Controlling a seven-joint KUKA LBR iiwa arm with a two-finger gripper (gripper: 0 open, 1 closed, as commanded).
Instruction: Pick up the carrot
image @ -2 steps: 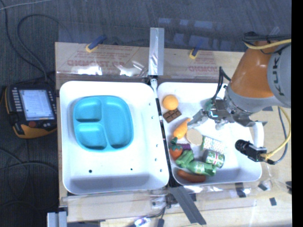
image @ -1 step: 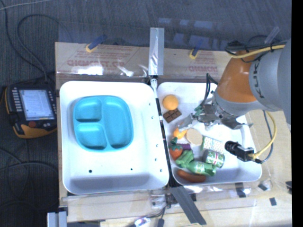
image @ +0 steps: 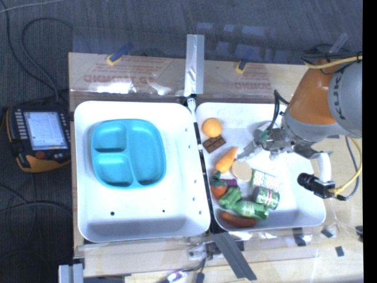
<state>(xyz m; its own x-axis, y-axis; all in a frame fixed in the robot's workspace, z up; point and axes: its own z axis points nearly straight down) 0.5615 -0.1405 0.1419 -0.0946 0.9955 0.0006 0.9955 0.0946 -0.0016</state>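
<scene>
At the left of the frame my left bin (image: 82,175) carries 1 blue divided plate (image: 127,152), with bare white floor around it. Right of the middle wall, the right bin (image: 306,208) is crowded along its left side: an orange ball (image: 212,127), a brown block (image: 214,143), then the carrot (image: 225,160), short, orange and tilted, just beside a pale round piece (image: 241,170). My claw (image: 244,153) sits close right of the carrot; whether it is clenched I cannot tell.

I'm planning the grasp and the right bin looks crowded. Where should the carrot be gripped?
Probably mid-body on the carrot, from above, fingers across its narrow width. It lies tilted, with the chocolate bar above and a round cracker beside its lower end.
</scene>
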